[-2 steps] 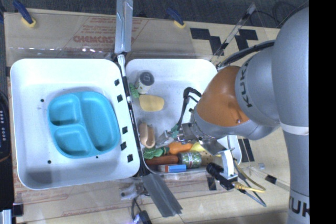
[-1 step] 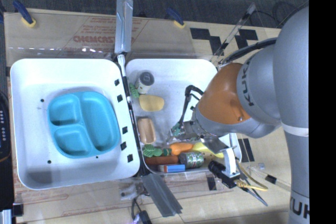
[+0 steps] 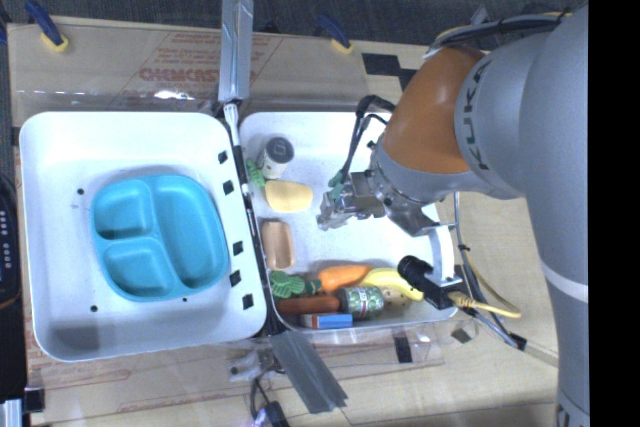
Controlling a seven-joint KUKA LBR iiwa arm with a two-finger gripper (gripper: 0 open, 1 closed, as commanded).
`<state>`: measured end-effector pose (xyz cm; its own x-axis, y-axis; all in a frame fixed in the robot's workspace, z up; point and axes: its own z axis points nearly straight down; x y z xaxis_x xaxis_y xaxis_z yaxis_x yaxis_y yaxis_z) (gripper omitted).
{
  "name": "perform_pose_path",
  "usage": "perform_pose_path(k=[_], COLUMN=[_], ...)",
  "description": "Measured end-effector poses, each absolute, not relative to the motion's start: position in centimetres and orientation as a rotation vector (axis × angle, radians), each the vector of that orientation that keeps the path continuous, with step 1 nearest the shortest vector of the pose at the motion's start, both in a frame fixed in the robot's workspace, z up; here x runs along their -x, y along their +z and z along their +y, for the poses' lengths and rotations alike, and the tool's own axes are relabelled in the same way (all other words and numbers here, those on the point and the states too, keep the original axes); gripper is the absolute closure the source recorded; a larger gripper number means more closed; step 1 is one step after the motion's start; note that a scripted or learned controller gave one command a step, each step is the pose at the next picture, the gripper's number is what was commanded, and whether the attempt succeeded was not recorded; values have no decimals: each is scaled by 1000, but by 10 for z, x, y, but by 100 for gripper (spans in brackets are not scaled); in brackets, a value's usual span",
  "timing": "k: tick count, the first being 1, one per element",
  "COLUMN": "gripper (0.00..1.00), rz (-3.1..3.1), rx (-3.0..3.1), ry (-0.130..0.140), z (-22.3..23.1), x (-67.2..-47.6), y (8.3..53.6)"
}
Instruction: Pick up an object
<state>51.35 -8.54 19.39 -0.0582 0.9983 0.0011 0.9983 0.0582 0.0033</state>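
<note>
Right now I see the gripper [image 3: 343, 206] hanging over the middle of the right bin [image 3: 330, 130], its jaws slightly parted with nothing between them. Just left of it lies the yellow block [image 3: 288, 196], near the bin's left wall. I judge it light, probably soft like a sponge, and best pinched across its short sides. Carrot [image 3: 343, 276] and banana [image 3: 393, 283] crowd the near edge.

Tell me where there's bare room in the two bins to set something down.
The left white bin has bare floor all around the blue divided plastic tray, widest along its top and left walls. In the right white bin, the top strip above the gripper is bare. Its bottom edge is crowded: orange carrot, yellow banana, green bottle.
</note>
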Motion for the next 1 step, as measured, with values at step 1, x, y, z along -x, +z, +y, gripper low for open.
perform_pose_path(k=[1], gripper=[0], rz=[2286], rx=[-2159], ry=[-1], z=[-86], x=[-512], y=[192])
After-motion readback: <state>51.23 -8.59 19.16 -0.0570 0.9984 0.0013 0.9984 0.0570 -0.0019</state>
